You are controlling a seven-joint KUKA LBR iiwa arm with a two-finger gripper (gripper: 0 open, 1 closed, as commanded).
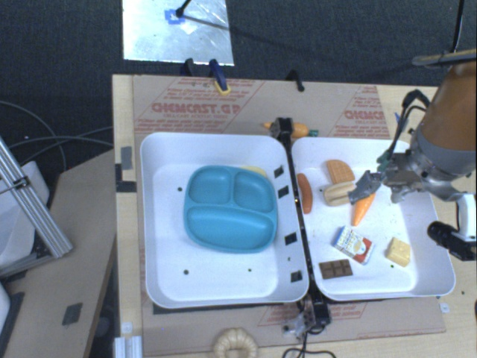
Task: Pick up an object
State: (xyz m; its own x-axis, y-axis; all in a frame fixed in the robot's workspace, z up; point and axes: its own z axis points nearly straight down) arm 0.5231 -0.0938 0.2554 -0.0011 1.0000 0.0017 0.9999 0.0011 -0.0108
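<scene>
Single fixed camera, mounted above the table [186, 95], looking down at a slant. Range: moderate, taking in both white bins whole, the left bin [160, 222] and the right bin [432, 274], with dark floor beyond the far edge. The arm [451, 118] enters from the frame's right side.

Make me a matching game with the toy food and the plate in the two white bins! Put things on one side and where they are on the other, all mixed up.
Things:
1. blue plate
2. chocolate bar
3. hot dog
4. cheese cube

Places:
A. right bin, along its left wall
B. middle of the left bin
C. right bin, near its right wall
D. right bin, by its front wall

Pairs: 1-B, 2-D, 3-A, 4-C
</scene>
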